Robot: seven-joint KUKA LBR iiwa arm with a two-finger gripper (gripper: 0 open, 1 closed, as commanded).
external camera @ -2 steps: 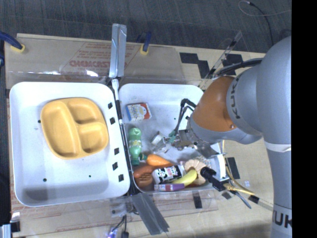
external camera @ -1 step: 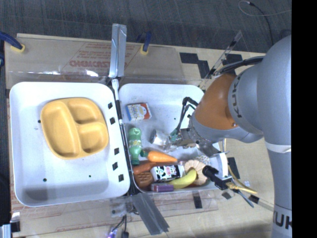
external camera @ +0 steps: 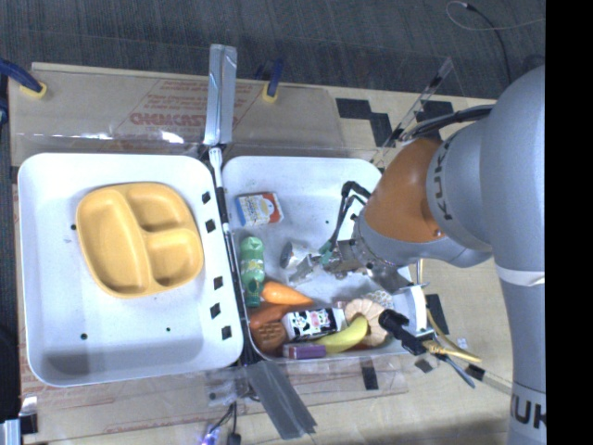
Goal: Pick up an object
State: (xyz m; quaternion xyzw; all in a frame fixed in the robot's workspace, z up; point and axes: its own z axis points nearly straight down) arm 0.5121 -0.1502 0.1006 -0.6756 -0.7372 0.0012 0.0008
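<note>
The right bin (external camera: 306,170) holds a small blue, white and red carton (external camera: 258,209) near its far left. A green bottle (external camera: 251,267), an orange carrot (external camera: 285,294) and a brown piece (external camera: 267,330) lie along its left wall. At the near edge lie a black-and-white cow-patterned bottle (external camera: 310,322), a yellow banana (external camera: 339,337), a purple marker (external camera: 304,350) and a pale ridged item (external camera: 367,306). My gripper (external camera: 301,260) is low in the middle of this bin, just right of the green bottle and above the carrot. Nothing is visibly held.
The left bin (external camera: 46,276) carries a yellow divided plate (external camera: 139,237). My grey arm with its orange band (external camera: 408,197) covers the right bin's right side. A metal divider (external camera: 220,95) stands between the bins at the back.
</note>
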